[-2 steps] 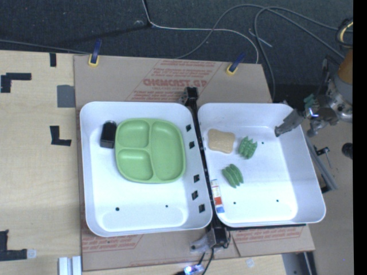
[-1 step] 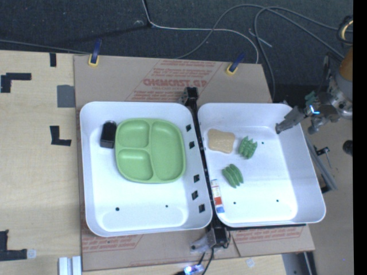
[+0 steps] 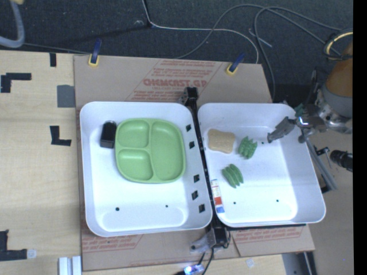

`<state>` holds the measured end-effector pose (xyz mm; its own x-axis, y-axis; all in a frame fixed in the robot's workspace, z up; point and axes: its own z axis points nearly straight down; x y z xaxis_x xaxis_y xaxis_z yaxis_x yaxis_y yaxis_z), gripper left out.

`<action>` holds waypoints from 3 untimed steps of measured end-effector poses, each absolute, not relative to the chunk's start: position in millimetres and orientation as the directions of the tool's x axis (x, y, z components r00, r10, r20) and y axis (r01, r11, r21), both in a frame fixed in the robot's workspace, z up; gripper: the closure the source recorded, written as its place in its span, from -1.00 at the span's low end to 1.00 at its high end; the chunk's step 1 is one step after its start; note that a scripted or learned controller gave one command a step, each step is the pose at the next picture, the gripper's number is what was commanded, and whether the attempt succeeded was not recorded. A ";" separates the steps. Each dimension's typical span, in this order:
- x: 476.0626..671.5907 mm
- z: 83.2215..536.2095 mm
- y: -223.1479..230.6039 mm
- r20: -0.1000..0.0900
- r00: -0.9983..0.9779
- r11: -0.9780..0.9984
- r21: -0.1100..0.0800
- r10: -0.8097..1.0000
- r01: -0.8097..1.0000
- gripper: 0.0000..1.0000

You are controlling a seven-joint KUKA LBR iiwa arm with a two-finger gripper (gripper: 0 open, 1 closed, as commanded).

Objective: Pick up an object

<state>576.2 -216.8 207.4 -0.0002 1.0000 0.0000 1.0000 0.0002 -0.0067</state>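
Gripper (image 3: 279, 133) over right bin (image 3: 298, 205), near far right corner, nothing between fingers; jaws open or closed — cannot tell. Sponge (image 3: 221, 141) plus two green toys (image 3: 248, 147) (image 3: 233, 175) in right bin, apart from gripper. Green divided plate (image 3: 151, 150) and black block (image 3: 108, 134) in left bin (image 3: 137, 219).

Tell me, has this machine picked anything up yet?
Not yet. The gripper hovers over the right bin's far right corner with nothing in it. The tan sponge and two green toys lie untouched, so the pick is all ahead.
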 end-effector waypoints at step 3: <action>579.9 106.6 -209.9 0.001 -0.003 0.003 0.005 1.000 1.000 1.00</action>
